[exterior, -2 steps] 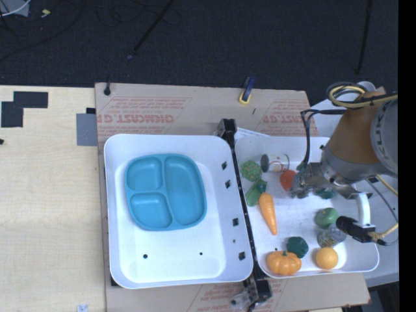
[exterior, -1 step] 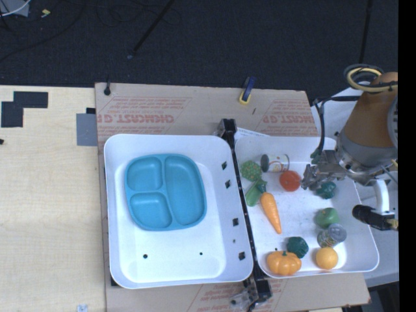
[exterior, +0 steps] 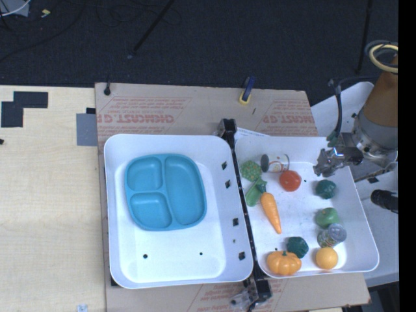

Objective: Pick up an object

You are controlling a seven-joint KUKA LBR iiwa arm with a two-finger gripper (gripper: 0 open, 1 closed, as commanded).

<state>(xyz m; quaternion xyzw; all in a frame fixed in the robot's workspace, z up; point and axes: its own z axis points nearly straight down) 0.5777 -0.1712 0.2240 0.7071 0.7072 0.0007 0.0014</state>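
The right bin (exterior: pixel 364 207) holds several toy foods: a red tomato (exterior: pixel 290 180), an orange carrot (exterior: pixel 271 212), a green broccoli (exterior: pixel 251 170), a dark green piece (exterior: pixel 325 188), a light green piece (exterior: pixel 327 216), a teal piece (exterior: pixel 298 246), a small pumpkin (exterior: pixel 283 262), an orange ball (exterior: pixel 326 258) and a grey round piece (exterior: pixel 335 234). My gripper (exterior: pixel 327 161) hovers over the bin's upper right area, just above the dark green piece and to the right of the tomato. Nothing shows between its fingers.
The left bin (exterior: pixel 123 239) holds a blue divided plate (exterior: pixel 165 191). A black divider (exterior: pixel 237 200) runs between the bins. A blue and yellow clamp (exterior: pixel 246 91) sits at the cardboard's far edge. The arm's orange band (exterior: pixel 383 96) stands at the right.
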